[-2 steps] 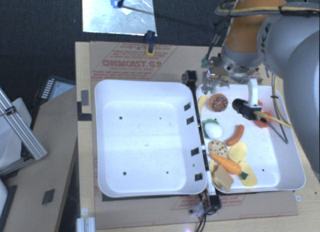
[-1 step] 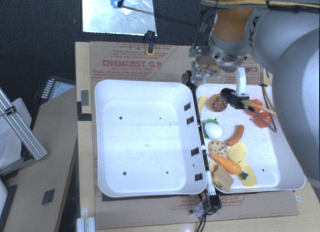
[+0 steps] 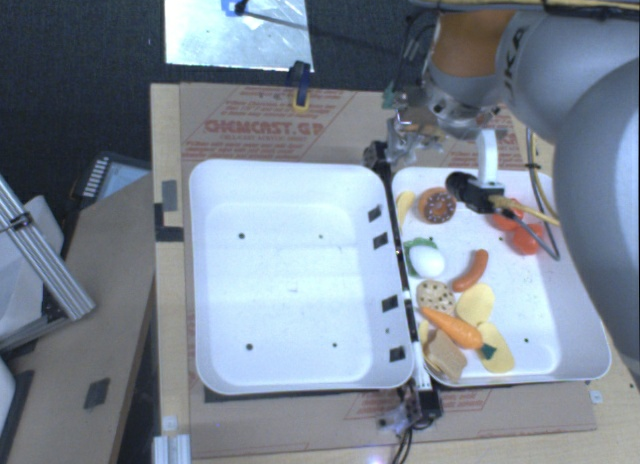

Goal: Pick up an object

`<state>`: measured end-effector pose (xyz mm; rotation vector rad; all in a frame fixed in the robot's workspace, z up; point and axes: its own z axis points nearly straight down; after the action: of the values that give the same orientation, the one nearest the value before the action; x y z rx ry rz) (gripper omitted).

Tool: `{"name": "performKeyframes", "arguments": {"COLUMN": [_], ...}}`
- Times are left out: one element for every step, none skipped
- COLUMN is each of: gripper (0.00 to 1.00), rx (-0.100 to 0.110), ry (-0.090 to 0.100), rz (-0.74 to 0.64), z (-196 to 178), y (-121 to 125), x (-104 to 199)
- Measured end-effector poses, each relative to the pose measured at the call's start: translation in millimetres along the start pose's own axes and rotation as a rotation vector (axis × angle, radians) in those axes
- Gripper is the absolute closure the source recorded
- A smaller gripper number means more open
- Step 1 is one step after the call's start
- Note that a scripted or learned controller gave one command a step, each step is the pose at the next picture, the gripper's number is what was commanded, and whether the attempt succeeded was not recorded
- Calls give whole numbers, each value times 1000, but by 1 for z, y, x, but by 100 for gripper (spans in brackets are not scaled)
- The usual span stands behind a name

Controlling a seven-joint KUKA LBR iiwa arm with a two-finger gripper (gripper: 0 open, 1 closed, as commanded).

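The right bin [image 3: 560, 322] holds several toy foods. A brown donut [image 3: 436, 205] lies near its back, with a pale yellow piece [image 3: 404, 207] by the left wall. Below them are a white bulb with green leaves [image 3: 427, 260], an orange sausage [image 3: 470, 270], a round cracker [image 3: 434, 295], a yellow slice [image 3: 476, 302], a carrot [image 3: 452, 329], a bread piece [image 3: 446, 357] and a red item [image 3: 521, 239]. My gripper [image 3: 401, 142] hangs over the back edge where the two bins meet, above and left of the donut. Nothing shows in its grip.
The left bin [image 3: 290, 272] lies beside the right one, joined by a black-clipped divider [image 3: 397, 272]. A yellow and blue clamp [image 3: 300, 87] stands on the cardboard behind the bins. The arm's big grey body [image 3: 590, 102] overhangs the right bin's right side.
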<state>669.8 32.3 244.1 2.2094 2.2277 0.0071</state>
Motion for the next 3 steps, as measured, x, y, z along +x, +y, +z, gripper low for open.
{"name": "performKeyframes", "arguments": {"gripper": [100, 100, 100], "rx": [2, 8, 7], "ry": [2, 0, -1], "rz": [0, 2, 7], "z": [-28, 22, 55], "y": [0, -1, -1], "x": [57, 79, 75]}}
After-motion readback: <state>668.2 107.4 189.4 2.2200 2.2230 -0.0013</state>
